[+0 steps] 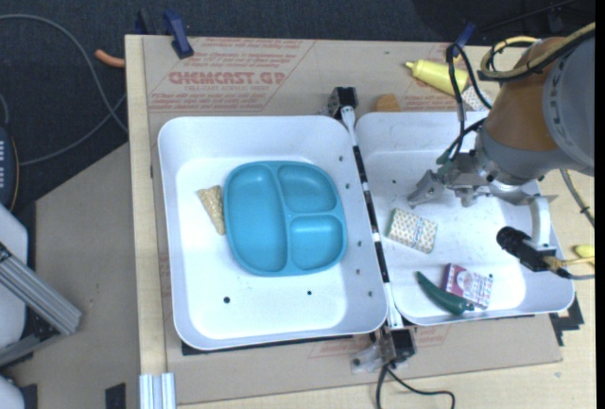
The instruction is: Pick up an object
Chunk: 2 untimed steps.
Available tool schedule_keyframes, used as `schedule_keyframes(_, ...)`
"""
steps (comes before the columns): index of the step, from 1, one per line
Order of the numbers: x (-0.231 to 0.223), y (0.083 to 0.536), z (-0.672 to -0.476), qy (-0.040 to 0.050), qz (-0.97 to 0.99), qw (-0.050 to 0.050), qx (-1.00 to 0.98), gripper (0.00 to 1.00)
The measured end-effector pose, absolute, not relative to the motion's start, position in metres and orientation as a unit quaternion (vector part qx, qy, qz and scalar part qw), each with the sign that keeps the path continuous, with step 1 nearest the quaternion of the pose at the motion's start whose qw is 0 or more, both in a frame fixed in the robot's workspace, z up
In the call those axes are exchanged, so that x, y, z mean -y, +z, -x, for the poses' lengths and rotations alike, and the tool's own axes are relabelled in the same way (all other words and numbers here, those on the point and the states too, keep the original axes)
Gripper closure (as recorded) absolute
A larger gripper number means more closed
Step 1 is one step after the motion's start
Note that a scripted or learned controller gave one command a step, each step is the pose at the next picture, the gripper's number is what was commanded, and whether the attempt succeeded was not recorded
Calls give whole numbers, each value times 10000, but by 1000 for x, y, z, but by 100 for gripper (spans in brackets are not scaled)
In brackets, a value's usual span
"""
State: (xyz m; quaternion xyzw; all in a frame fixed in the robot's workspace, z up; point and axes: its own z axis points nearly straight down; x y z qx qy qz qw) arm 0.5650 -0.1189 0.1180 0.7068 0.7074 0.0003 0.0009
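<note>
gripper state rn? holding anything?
Gripper: over the right bin, above the patterned packet. Nothing seen in its grasp; open or shut cannot be told.

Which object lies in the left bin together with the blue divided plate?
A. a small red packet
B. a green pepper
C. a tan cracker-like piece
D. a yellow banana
C: the tan cracker-like piece rests against the left edge of the blue divided plate in the left bin.

My arm is cut off by the right edge. The blue tray covers part of the tan cracker. The red packet's print is too small to read.
</note>
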Motion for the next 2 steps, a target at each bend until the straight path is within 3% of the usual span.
schedule_keyframes(1,95,88,-536,31,-7074,49,-7068,0)
schedule_keyframes(2,144,167,-565,4,-7073,14,-7069,0)
